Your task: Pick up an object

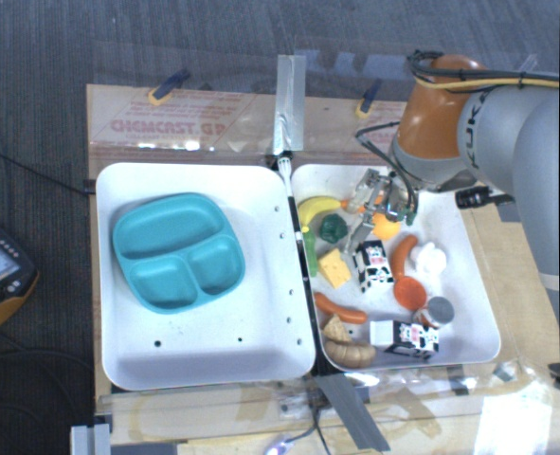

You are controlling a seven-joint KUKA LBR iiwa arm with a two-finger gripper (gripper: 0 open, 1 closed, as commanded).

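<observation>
In the right bin (469, 254), toward its 12 o'clock end, we record the gripper (379, 200) lowered among the toys, below the orange band (431, 121) of the grey arm (516, 159). Whether it is released or clenched we cannot tell, and we see no item between its tips.

Contents of the right bin, as we list them:
- yellow banana (319, 208), at 9 o'clock from the gripper, near the divider;
- dark green piece (333, 227), just at 6 o'clock of the banana;
- small orange-yellow piece (386, 227), just at 6 o'clock of the gripper;
- yellow cheese wedge (334, 269);
- black-and-white cow-print block (374, 263), at 3 o'clock of the cheese;
- red-orange sausage (405, 250), with a white lump (431, 259) at its 3 o'clock;
- orange-red cup (410, 293) and a grey disc (440, 308);
- hot dog (341, 309), with a brown potato-like piece (348, 351) at its 6 o'clock;
- second cow-print block (414, 339), at the 6 o'clock end.

In the left bin (147, 349) we note one teal divided plate (177, 250), toward 10 o'clock.
</observation>
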